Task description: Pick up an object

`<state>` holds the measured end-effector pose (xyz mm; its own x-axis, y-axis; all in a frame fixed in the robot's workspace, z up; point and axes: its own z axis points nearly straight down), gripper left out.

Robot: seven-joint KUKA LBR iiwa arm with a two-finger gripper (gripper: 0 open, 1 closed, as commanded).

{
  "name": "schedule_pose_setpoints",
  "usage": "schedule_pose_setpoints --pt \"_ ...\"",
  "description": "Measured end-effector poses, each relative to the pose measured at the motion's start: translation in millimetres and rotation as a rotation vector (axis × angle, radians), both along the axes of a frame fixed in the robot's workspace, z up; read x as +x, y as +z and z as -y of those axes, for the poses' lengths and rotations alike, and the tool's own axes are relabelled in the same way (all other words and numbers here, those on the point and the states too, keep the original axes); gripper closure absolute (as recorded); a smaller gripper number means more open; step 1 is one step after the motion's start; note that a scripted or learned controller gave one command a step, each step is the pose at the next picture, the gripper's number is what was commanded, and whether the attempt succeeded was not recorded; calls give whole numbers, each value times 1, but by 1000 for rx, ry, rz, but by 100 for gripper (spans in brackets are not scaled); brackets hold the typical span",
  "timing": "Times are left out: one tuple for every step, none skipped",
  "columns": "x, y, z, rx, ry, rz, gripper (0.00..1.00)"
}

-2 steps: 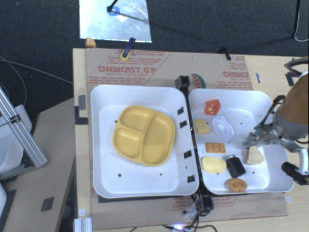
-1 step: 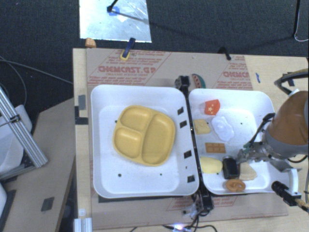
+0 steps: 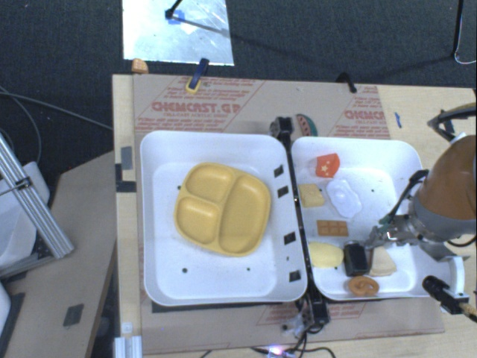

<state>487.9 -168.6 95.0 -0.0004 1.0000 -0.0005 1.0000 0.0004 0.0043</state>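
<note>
- Tool (image 3: pixel 376 239): lower right of frame, over the right bin (image 3: pixel 387 171); wide or narrow cannot be told.
- Likely target: pale wedge (image 3: pixel 384 264), just beside the tool; brown ring (image 3: pixel 363 286) near it.
- Risk: with items this crowded, the tool may shove the wedge aside and grasp nothing.

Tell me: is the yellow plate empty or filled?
Empty: the yellow plate, in the left bin, shows three bare compartments.
</note>
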Motion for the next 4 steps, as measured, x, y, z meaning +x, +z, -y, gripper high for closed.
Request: schedule_pose_setpoints --pt "31 63 -29 -1 8 4 100" --pt "3 91 -94 3 10 -3 100" --pt "35 214 -168 3 14 12 100" --pt "28 193 -165 0 2 -2 100"
